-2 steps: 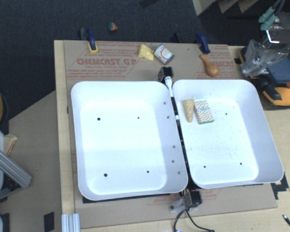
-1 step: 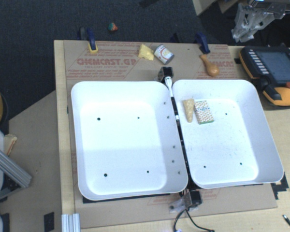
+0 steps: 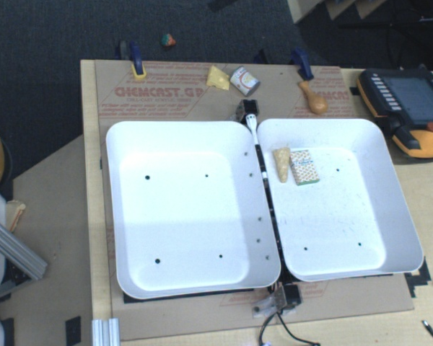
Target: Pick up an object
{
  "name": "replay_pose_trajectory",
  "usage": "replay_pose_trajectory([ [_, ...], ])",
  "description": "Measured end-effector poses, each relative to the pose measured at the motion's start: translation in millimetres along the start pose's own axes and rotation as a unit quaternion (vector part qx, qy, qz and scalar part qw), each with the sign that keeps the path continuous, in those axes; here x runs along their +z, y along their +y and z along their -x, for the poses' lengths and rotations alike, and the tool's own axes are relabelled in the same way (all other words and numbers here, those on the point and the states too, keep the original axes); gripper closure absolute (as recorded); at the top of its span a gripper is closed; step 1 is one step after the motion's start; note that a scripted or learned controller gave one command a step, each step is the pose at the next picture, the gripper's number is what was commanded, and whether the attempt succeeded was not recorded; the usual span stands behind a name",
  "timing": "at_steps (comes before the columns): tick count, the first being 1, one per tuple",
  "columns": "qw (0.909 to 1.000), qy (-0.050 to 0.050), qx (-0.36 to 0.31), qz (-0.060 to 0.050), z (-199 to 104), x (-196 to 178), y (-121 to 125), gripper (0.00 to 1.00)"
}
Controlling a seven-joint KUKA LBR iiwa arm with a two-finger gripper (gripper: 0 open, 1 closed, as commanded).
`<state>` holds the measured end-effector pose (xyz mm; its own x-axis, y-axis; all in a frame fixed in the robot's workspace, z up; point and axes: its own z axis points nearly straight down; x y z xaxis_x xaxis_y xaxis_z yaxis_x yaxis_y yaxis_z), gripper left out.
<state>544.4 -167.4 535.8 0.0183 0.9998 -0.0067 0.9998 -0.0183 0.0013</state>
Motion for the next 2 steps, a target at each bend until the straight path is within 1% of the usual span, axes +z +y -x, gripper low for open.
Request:
replay_pose_trajectory([
  [1, 0.9999, 0.004, -0.011, -0.001, -54.7, -0.7, -38.3, 1.00],
  [2, 1.0000, 0.003, -0.009, -0.001, -52.3, 0.0, -36.7, 0.00],
])
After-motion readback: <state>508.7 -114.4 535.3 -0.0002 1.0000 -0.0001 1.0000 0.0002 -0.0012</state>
